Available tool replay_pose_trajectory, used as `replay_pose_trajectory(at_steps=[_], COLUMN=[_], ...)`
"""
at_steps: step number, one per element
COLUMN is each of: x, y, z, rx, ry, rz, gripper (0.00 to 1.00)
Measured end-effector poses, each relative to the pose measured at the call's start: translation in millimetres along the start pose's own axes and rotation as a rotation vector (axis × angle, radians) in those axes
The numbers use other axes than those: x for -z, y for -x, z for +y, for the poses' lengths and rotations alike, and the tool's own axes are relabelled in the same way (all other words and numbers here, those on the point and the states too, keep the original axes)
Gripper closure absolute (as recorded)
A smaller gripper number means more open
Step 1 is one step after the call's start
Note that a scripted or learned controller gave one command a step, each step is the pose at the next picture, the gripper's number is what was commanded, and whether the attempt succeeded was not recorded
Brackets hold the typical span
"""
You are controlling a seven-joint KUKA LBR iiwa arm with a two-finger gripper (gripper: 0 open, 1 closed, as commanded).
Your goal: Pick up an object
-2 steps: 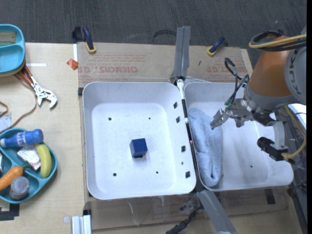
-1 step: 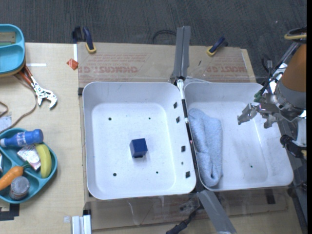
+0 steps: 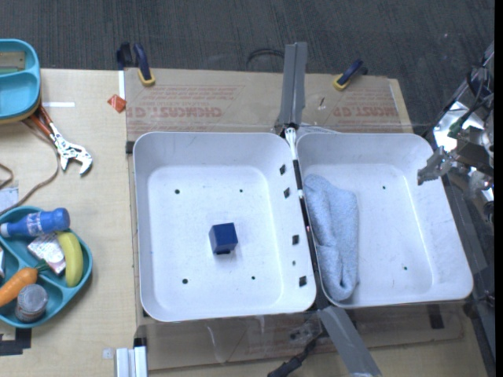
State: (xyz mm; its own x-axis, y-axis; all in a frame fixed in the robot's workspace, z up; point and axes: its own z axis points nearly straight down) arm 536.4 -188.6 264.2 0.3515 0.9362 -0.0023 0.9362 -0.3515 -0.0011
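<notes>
on the wooden bench (image 3: 78, 116), 2 white bins (image 3: 157, 289) over cardboard (image 3: 204, 104).

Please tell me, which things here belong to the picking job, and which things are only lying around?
For the job:
- small blue cube in the left white bin
- crumpled light grey cloth in the right white bin

Lying about:
- metal wrench
- blue tray holding a yellow banana
- yellow-handled clamps

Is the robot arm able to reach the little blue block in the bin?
Probably yes. The blue block sits alone on the left bin's open floor, nothing covering or crowding it. The gripper is at the right bin's far edge, so it must cross over the grey towel.
</notes>
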Motion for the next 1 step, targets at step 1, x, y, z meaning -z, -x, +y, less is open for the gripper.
replay_pose_trajectory(at_steps=[1], x=[29.7], y=[12.4], z=[6.9], rx=[-0.511], ry=[-0.002], rz=[-0.001], gripper=[0.00])
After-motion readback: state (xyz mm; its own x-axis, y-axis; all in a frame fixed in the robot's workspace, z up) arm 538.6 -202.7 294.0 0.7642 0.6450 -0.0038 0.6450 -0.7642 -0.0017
